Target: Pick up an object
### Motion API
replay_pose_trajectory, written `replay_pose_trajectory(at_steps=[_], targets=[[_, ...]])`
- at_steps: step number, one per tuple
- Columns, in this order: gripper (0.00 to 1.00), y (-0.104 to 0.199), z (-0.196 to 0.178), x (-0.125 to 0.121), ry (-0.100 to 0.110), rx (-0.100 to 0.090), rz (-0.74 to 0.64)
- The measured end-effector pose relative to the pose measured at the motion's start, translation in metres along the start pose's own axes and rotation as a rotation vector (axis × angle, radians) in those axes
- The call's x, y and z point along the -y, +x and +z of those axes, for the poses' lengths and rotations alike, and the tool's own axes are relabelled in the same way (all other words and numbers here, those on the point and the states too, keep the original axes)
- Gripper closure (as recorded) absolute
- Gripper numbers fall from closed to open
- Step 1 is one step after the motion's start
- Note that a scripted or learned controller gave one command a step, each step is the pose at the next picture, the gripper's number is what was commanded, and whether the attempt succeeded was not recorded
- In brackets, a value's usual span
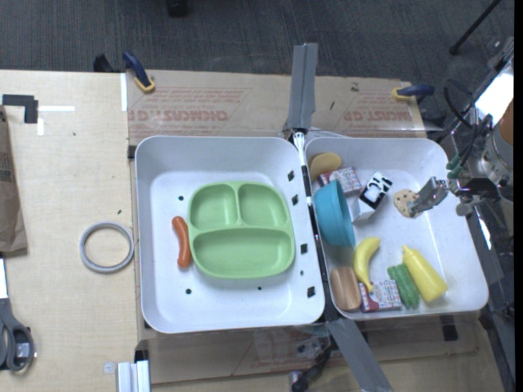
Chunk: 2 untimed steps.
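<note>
My gripper (445,201) hangs over the right part of the right bin (458,300), reaching in from the right. It is open, with bare white bin floor showing between the fingers. Its left fingertip sits just right of a tan cookie (402,202). Also in this bin are a blue bowl (333,214) on its side, a banana (365,260), a yellow mustard bottle (424,273), a green item (403,285), a hot dog bun (345,288), a black-and-white cube (376,191) and a yellow round piece (325,164).
The left bin (155,219) holds a green divided plate (241,230) and an orange sausage (182,241). A grey ring (106,247) lies on the bench to the left. Yellow clamps (140,72) grip the cardboard at the back.
</note>
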<state>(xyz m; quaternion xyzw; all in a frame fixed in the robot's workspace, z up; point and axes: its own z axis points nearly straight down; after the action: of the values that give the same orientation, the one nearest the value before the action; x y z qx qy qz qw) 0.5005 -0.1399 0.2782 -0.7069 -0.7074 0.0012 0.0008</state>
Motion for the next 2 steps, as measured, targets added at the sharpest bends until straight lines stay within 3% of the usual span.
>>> replay_pose_trajectory(at_steps=[1,2], targets=[[0.0,-0.062,0.129,0.022,0.0,-0.001,-0.002],[0.0,-0.057,0.184,0.021,-0.007,0.001,-0.111]])
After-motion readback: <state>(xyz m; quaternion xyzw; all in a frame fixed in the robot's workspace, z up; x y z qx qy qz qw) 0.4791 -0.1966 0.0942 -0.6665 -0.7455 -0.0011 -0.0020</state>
